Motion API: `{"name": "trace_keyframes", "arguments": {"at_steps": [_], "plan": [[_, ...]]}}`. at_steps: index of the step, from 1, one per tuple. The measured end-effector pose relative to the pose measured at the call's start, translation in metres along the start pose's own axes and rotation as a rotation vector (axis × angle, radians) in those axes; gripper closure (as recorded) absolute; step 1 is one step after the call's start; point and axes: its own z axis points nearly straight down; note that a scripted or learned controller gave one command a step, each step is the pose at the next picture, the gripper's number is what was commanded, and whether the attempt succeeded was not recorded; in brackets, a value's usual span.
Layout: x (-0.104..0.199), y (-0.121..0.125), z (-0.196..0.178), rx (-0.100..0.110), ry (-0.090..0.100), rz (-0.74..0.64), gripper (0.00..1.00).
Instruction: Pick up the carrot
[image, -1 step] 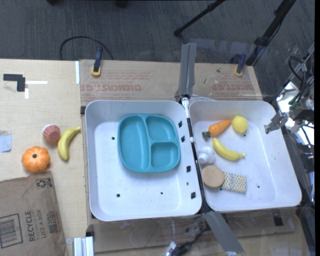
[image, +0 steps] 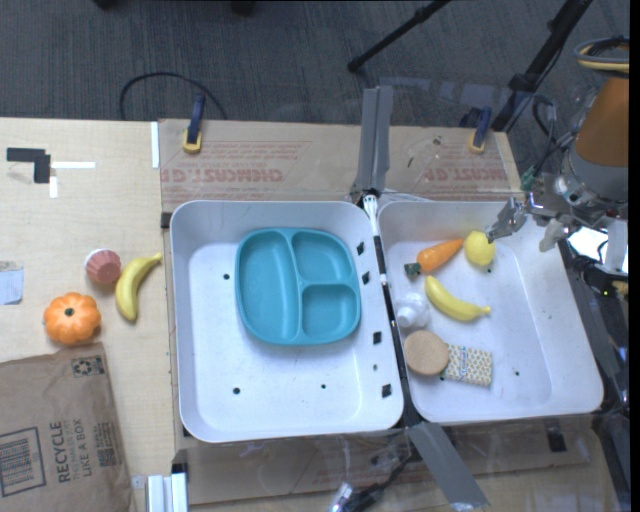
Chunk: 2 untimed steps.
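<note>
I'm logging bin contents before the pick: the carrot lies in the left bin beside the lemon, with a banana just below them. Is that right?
Not quite. The camera view shows the carrot in the right bin, not the left. It does lie beside the lemon, with a banana just below them.

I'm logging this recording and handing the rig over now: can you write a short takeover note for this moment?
Pincer: above the right bin's far right corner, holding nothing; finger state unclear.
Carrot: lying in the right bin near its far left, beside the lemon, above the banana.
Done: nothing; carrot not lifted.
Left: move over the carrot, descend, grasp, lift.
</note>
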Motion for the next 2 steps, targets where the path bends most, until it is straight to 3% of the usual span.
{"name": "trace_keyframes", "arguments": {"at_steps": [1, 2], "plan": [[0.048, 0.016, 0.076, -0.019, -0.001, 0.031, 0.00], [0.099, 0.005, 0.087, -0.003, 0.001, -0.082, 0.00]]}}
